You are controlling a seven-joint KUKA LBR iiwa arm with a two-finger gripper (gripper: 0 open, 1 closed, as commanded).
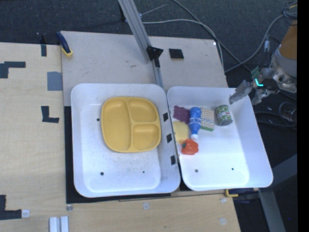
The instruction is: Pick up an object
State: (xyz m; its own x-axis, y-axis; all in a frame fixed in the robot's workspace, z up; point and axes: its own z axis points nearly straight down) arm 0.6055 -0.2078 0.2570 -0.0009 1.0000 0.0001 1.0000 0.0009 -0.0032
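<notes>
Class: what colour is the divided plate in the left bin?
Yellow plate, seen in the camera view.

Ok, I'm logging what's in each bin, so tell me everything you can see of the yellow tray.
The yellow tray is a rounded-corner plate, plastic by its look, split into three compartments: one long one on the camera's left, two smaller on the right. It lies flat and upright on the left bin floor, toward the far half, touching nothing else.

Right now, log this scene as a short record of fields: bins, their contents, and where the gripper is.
left bin: shallow white bin holding a yellow three-compartment plate
right bin: shallow white bin with a cluster near its upper left
cluster: blue bottle with a white cap, orange-red object, purple item, green patterned can
gripper: two-finger gripper over the right bin's upper right corner, holding nothing visible
</notes>
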